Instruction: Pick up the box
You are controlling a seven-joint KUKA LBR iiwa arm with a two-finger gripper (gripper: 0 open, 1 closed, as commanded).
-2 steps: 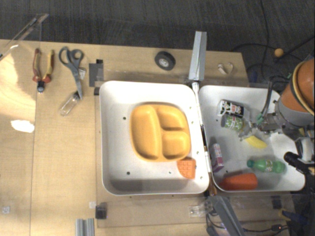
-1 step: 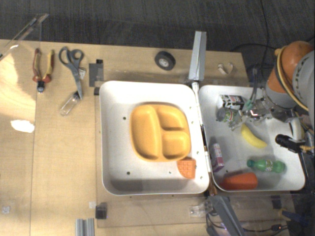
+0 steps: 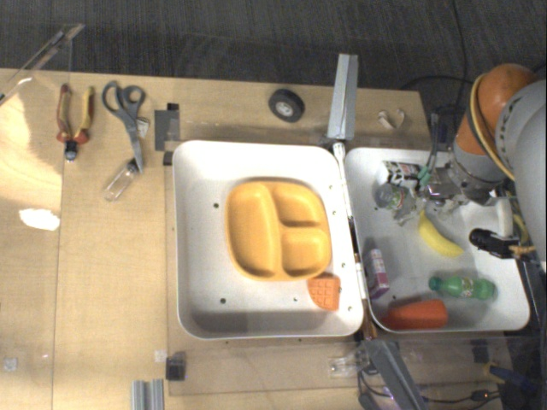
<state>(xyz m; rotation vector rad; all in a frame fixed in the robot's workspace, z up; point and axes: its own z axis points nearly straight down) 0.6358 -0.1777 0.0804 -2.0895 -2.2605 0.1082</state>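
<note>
1 box (image 3: 376, 270) lies lengthwise along the right bin's (image 3: 406, 259) left wall.

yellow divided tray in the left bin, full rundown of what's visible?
The yellow divided tray is a rounded-square dish, plastic by its look, with three recesses: one long compartment down its left side and two smaller ones stacked on the right. It lies flat, open side up, near the middle of the left white bin. An orange waffle-patterned piece sits against its lower right corner. The compartments look bare.
</note>
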